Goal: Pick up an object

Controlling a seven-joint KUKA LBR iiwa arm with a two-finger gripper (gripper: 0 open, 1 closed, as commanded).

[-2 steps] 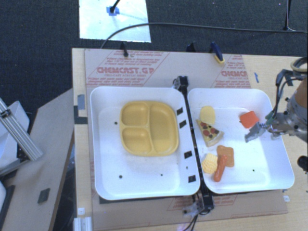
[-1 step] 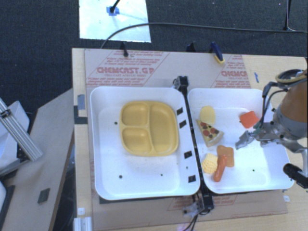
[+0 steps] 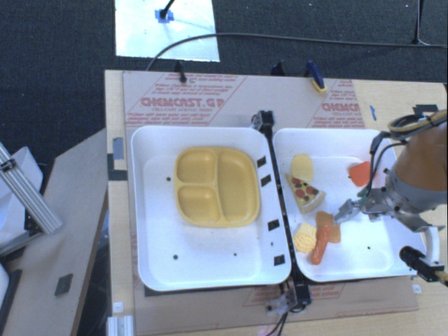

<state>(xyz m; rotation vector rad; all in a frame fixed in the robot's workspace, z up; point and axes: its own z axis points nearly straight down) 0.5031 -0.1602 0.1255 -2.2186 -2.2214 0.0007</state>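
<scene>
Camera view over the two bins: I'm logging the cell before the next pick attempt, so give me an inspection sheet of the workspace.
Surface: two shallow white bins, left bin and right bin, side by side on a protective-film-covered board.
Job's things: in the right bin, a toy pizza slice, pale yellow round piece, ridged yellow piece, orange carrot-like piece, red-orange piece.
Clutter: yellow divided plastic plate in the left bin.
Grippers: gripper low over the right bin, beside the orange carrot-like piece; fingers unclear.
Cables: black cable across the dark floor.
Surroundings: blue clamp at the board's far edge; white sheet on the floor.
</scene>
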